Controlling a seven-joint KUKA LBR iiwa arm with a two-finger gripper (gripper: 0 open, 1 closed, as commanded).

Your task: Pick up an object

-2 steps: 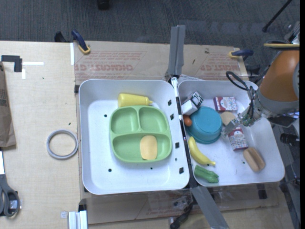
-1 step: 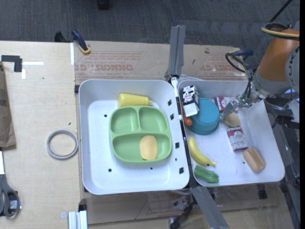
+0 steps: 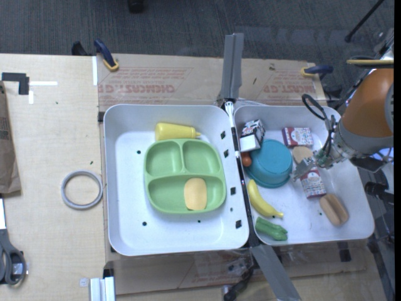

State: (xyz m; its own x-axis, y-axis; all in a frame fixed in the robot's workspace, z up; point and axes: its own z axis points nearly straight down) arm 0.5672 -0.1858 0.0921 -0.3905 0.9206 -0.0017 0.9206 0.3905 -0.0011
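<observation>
The light is bright and even, coming from above. The two shallow white plastic bins [image 3: 119, 187] are nearly overexposed, with soft, short shadows. The far dark floor [image 3: 188, 11] is dim. Small details look slightly blurred.

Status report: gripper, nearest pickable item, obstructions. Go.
Gripper low in right bin, finger state unreadable. Nearest: small red-and-white packet, just below it. Blue bowl crowds its left; hot dog lies below.

The grey arm [image 3: 360, 137] with its orange band [image 3: 373, 102] reaches in from the right, bent downward at the wrist. Its small metal two-finger claw [image 3: 311, 163] hangs low, pointing down and leftward.
</observation>
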